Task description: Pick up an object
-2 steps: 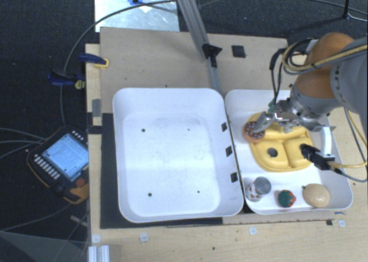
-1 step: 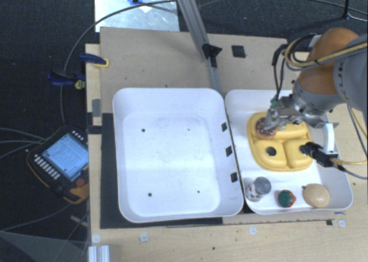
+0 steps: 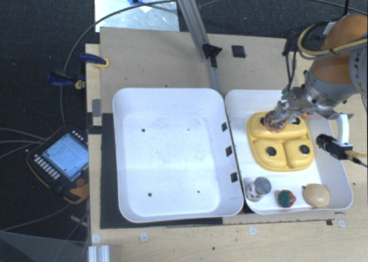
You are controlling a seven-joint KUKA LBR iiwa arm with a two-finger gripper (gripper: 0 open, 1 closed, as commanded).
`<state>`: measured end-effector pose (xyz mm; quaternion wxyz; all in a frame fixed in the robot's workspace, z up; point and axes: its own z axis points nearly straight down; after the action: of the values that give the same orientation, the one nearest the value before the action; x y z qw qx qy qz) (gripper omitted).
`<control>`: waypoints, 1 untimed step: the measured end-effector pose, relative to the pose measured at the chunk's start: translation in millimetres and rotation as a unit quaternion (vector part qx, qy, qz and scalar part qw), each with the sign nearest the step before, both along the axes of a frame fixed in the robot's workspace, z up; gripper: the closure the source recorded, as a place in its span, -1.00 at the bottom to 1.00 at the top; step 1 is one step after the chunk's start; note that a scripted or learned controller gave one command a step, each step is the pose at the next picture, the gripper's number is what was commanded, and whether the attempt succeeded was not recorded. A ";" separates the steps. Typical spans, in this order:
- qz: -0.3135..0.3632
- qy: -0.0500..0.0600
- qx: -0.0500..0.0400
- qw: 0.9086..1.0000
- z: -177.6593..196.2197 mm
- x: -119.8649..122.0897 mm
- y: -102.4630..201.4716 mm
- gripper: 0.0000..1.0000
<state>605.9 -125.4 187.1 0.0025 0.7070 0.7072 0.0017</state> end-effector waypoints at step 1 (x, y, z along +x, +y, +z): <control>0.003 -0.002 0.000 1.000 62.6 8.1 3.5 1.00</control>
<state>614.0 -121.8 249.6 0.0037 0.7050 0.7092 0.0027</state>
